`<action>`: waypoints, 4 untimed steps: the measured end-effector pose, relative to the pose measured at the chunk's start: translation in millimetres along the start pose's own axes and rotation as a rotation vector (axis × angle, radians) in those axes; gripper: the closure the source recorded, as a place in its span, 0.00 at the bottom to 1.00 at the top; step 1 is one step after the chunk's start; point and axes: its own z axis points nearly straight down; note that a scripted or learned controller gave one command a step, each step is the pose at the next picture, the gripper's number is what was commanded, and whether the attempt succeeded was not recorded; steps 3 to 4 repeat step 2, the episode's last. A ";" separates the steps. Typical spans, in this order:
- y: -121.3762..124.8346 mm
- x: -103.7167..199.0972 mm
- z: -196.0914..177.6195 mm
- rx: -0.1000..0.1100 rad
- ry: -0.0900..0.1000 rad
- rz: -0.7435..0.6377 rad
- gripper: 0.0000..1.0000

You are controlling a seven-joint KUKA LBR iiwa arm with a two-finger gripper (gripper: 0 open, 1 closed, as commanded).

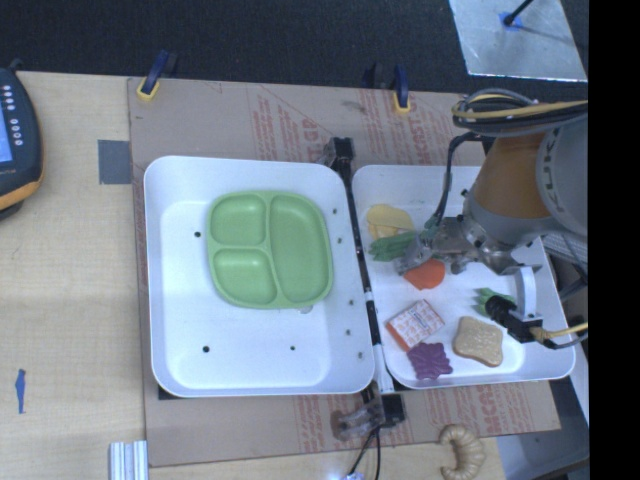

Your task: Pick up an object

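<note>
The arm reaches into the right bin (pixel 560 368) from the right, its orange band above the wrist. My gripper (pixel 424 253) is low over the bin's left half, right above a green leafy toy (pixel 388 246) and touching or just over an orange-red piece (pixel 426 275). A yellow piece (pixel 386 218) lies just behind them. Toward the front lie a pink-and-white box (pixel 415 323), a purple piece (pixel 430 360) and a slice of toast (pixel 478 340). A small green item (pixel 492 298) sits partly under the wrist hardware.
The left bin (pixel 170 348) holds a green divided plate (pixel 270 249). A hinge bar (pixel 358 268) runs between the bins. A handheld controller (pixel 15 138) sits at the bench's far left, and a tan curled object (pixel 462 452) lies in front of the right bin.
</note>
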 end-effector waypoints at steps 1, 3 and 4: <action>2.9 -3.5 -16.5 -0.009 -0.004 0.001 1.00; -0.2 58.9 -109.2 -0.021 -0.001 -0.002 1.00; -0.2 58.9 -109.2 -0.021 -0.001 -0.002 1.00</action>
